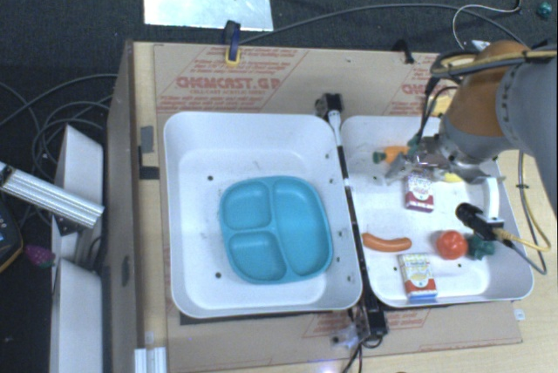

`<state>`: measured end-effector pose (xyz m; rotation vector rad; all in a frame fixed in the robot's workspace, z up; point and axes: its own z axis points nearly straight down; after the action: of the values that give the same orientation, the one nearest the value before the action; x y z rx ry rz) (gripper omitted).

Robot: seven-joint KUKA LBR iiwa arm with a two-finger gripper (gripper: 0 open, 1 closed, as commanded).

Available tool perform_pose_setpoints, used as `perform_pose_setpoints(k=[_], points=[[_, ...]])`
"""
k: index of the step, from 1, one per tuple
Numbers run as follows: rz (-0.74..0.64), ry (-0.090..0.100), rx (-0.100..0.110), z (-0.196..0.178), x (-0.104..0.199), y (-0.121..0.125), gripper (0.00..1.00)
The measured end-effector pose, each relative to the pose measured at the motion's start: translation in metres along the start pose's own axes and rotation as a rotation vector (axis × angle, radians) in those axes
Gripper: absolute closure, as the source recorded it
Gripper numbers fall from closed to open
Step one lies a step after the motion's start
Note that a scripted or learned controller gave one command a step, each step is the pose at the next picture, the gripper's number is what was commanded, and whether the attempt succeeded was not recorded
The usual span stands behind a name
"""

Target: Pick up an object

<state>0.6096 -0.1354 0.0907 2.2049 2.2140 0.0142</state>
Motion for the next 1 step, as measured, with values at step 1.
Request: perform_pose_setpoints(k=[1], points=[[0.006,0.0,0.026,0.0035,0.0409,0.0509,0.0]])
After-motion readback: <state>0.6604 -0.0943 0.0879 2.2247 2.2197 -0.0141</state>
